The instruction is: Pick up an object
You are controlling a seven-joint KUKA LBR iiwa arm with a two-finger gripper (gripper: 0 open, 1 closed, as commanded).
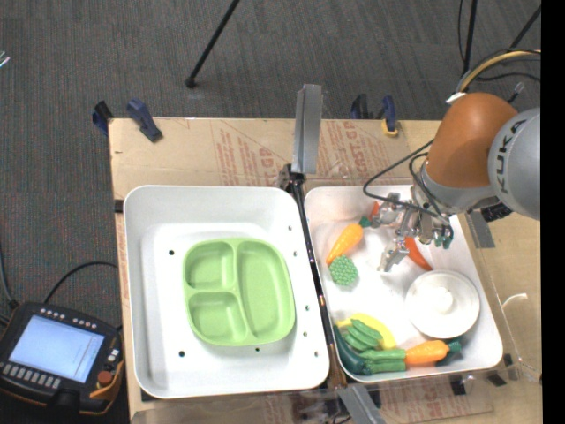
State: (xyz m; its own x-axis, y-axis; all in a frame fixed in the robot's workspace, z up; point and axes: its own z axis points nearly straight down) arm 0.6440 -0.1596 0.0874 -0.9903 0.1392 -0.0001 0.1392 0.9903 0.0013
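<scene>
My gripper (pixel 404 244) hangs low over the upper middle of the right bin (pixel 322 203), below the orange band of the arm (pixel 468 148). A small red-orange piece (pixel 418 255) lies right against the gripper's lower right side; I cannot tell whether it is held. An orange carrot (pixel 346 239) lies to the gripper's left, with a green bumpy ball (pixel 344 272) just below it. A white bowl (pixel 441 302) sits to the gripper's lower right.
Along the right bin's front edge lie a yellow banana (pixel 374 326), green pea pods (pixel 361 336), a dark green vegetable (pixel 353 360) and a second carrot (pixel 425 352). The left bin (pixel 146 237) holds a green divided plate (pixel 238 291). A teach pendant (pixel 57 352) sits at the lower left.
</scene>
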